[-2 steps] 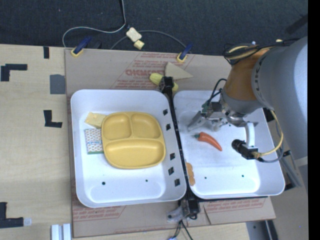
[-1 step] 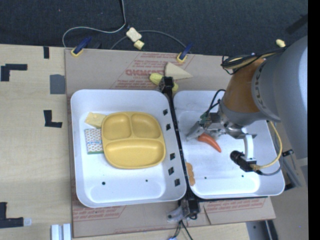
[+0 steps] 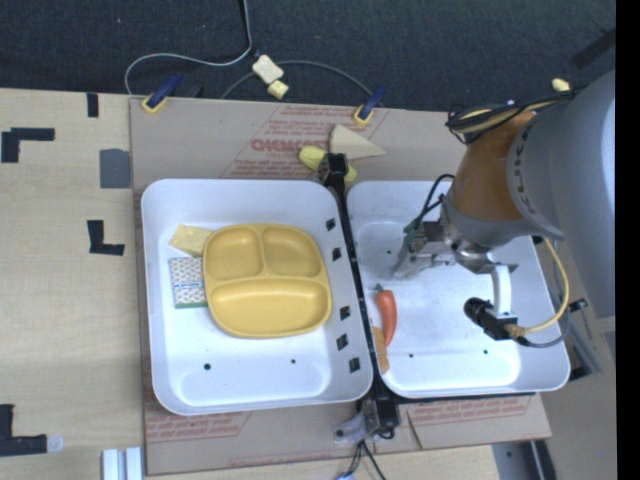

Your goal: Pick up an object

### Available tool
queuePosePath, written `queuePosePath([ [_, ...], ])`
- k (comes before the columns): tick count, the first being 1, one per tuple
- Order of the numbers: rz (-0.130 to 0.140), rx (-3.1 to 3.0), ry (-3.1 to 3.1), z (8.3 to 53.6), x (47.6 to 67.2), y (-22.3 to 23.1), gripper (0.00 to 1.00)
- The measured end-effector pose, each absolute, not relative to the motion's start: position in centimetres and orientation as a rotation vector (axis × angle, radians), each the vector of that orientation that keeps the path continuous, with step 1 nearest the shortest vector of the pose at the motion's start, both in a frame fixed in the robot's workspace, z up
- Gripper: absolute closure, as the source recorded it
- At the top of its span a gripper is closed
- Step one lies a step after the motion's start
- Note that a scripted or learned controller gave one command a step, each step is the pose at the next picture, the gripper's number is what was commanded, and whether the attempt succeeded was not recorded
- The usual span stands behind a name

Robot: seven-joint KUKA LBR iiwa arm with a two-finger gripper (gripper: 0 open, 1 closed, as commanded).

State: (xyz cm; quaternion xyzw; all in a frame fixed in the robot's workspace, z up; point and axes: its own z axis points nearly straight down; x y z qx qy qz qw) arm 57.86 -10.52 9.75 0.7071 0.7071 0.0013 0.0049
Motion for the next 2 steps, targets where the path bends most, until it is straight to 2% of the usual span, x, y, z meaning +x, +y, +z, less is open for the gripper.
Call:
queuePosePath([
  [1,0.011,2.207,2.230,19.92,55.32,-1.35,1.00],
  [2,-0.001,2.220,2.225,19.26,55.16,-1.90,0.00],
])
